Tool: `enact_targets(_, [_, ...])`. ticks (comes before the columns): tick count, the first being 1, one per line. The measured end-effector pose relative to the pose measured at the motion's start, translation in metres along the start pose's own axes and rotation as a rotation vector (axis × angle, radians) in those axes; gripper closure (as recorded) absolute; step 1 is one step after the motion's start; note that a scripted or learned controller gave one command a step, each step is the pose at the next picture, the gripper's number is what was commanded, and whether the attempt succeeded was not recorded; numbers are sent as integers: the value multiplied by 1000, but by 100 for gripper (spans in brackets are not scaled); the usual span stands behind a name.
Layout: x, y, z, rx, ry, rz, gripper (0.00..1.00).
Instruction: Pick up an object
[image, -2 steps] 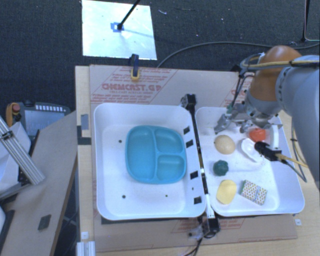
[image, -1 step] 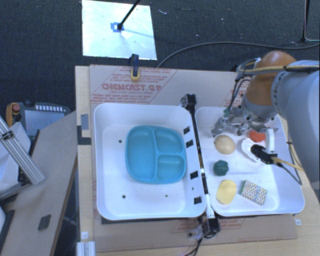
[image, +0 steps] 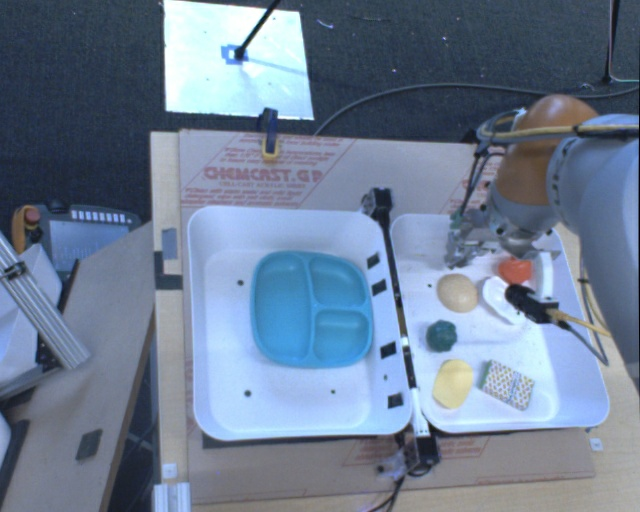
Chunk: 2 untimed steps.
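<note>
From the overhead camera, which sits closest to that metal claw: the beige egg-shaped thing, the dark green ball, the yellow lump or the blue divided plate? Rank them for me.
Measured from the gripper, at the back of the right bin:
1. Beige egg-shaped object, just in front of it.
2. Dark green ball, further forward.
3. Yellow lump, near the right bin's front edge.
4. Blue divided plate, over in the left bin.
The last two are too close to call.

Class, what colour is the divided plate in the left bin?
Light blue, seen in the camera view.
</note>
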<state>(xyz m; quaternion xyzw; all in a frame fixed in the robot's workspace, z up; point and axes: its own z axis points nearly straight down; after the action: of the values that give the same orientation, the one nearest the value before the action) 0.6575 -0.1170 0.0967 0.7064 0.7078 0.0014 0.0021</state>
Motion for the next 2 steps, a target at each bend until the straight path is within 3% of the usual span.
enact_targets(2, [-4,5,-89,-2,0,-2,100])
